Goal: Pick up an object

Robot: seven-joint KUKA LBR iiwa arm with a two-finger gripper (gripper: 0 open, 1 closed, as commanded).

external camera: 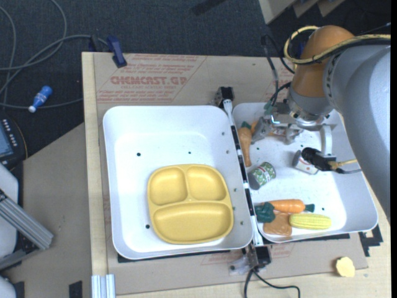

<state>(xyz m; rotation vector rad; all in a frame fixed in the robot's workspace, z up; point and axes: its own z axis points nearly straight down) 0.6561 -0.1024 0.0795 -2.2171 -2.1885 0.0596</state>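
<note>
Bench with two white bins: gripper [277,128], finger state indiscernible, hovers at the right bin's [353,219] far-left corner beside a carrot [245,143]; approach step, descent likely follows.

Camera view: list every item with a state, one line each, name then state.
yellow divided plate: right side up in the left bin, compartments bare.
small can: tipped on its side in the right bin.
carrot: lying flat.
corn cob: lying flat.
gripper: lowered over the right bin's far end.
</note>
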